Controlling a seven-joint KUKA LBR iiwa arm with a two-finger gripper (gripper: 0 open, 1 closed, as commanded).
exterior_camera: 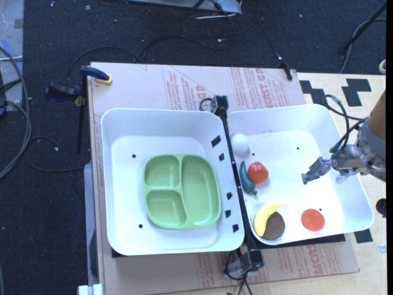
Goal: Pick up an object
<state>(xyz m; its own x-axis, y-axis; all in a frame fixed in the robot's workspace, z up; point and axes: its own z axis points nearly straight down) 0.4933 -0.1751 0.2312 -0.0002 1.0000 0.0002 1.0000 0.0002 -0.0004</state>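
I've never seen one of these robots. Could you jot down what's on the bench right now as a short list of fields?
left bin: holds a green divided plate
right bin: holds the toy foods
near the divider: white egg, red tomato, green pepper-like piece
front edge: yellow banana, brown round piece, red disc
gripper: above the right bin's right side, nothing seen in it
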